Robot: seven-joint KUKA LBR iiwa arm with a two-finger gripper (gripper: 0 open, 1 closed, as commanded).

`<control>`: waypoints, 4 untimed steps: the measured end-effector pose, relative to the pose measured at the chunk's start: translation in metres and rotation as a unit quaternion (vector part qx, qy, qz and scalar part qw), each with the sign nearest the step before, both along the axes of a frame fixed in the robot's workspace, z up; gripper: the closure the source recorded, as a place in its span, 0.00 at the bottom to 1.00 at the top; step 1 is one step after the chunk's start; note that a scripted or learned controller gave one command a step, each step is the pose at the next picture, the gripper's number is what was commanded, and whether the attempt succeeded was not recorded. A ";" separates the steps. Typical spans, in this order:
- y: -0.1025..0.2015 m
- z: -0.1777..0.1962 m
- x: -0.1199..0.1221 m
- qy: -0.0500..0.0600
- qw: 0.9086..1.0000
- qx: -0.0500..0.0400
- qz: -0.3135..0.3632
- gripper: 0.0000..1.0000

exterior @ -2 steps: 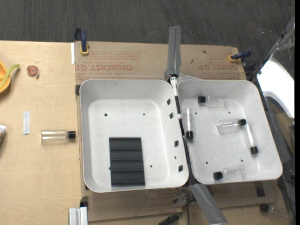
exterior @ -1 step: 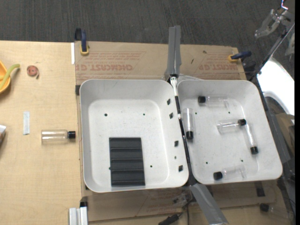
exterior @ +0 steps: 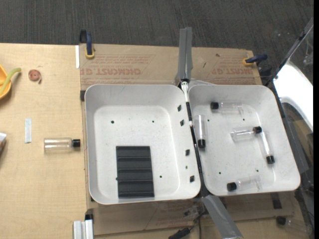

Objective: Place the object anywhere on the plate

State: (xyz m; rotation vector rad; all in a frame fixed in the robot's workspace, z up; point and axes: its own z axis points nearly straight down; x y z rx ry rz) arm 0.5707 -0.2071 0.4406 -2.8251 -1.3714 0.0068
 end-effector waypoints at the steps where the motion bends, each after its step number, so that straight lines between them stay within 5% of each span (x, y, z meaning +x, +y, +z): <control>1: 0.013 -0.022 0.075 0.000 0.981 -0.001 -0.196 0.00; 2: -0.015 0.000 0.043 0.000 0.969 -0.001 -0.248 0.00; 3: 0.076 0.000 0.073 -0.001 0.945 -0.001 -0.326 0.00; 4: -0.004 -0.001 0.065 0.001 0.957 -0.001 -0.290 0.00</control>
